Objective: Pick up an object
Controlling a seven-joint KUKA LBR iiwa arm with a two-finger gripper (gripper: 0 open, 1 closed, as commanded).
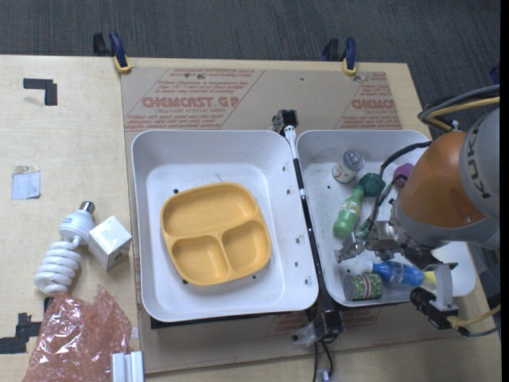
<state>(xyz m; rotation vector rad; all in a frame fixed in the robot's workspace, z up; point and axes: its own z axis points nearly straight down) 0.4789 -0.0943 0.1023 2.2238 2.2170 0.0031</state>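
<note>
The right bin (320,159) holds several small items: a light green bottle (347,216), a dark green piece (371,185), a grey round cap (350,164), a purple thing (404,171), a blue bottle with a yellow cap (399,274) and a small green-labelled can (363,286). My gripper (358,247) is low inside this bin, just below the light green bottle and above the can. The orange-banded wrist (441,189) hides the bin's right part. I see nothing clearly held.
The left bin (145,213) holds a yellow divided plate (215,233). On the bench to the left lie a spiral light bulb (64,253), a white cube (110,242) and a crumpled pink bag (75,337). Cables trail at the right edge.
</note>
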